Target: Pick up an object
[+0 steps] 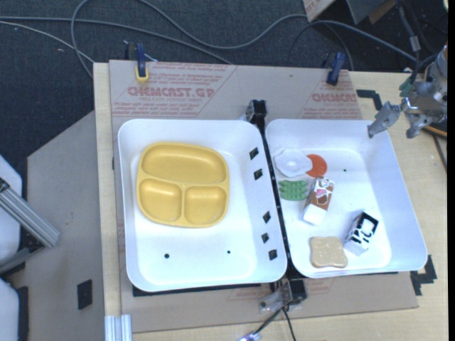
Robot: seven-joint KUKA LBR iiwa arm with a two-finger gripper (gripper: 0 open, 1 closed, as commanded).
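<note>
The right bin [398, 190] holds several small items: a white and green cup [292, 175] on its side, an orange disc [316, 166] behind it, a small brown and white carton [319, 199], a slice of toast [328, 252] and a black and white block [362, 231]. A yellow divided plate [183, 185] lies in the left bin [213, 261]. My gripper [397, 122] hovers over the right bin's far right corner, well away from the items. Its fingers are spread open and there is nothing between them.
Blue clamps [142, 61] [335, 68] pin the cardboard base at the back. Cables run across the dark floor behind the bench. A black divider [269, 190] separates the two bins.
</note>
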